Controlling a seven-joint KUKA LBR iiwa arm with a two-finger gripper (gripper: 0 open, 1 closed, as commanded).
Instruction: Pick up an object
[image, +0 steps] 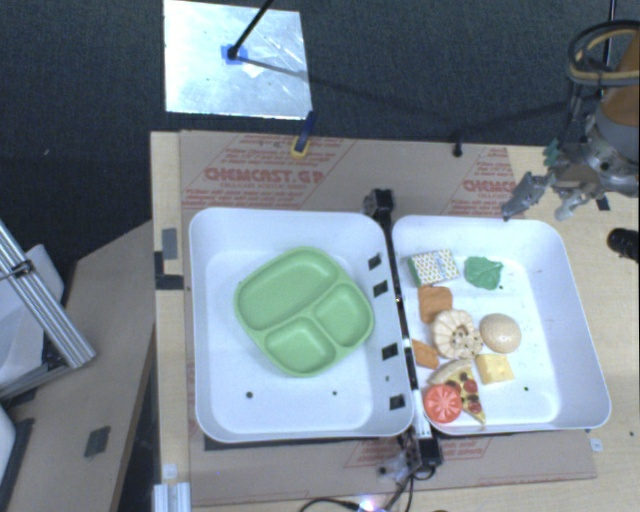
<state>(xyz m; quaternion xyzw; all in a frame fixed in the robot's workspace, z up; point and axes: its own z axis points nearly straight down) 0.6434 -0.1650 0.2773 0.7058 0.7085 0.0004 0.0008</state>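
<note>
Gripper (540, 197) sits at the upper right, above the far rim of the right bin (575, 300); fingers spread apart, nothing between them. Right bin holds the toy food: patterned block (434, 266), green leaf piece (483, 271), orange piece (435, 301), round bun (500, 332), cheese cube (493, 369), tomato (442, 402). Left bin (215, 300) holds a green divided plate (303, 311).

Dark blue-black carpeted floor (80, 120) surrounds the bench. A shiny square sheet of silver foil (238, 60) lies on it at top, a thin black rod crossing it. The bench top is brown cardboard with red printed lettering (262, 160) — flat, taped at edges. A silver aluminium frame rail (40, 300) stands at left — slanted.
</note>
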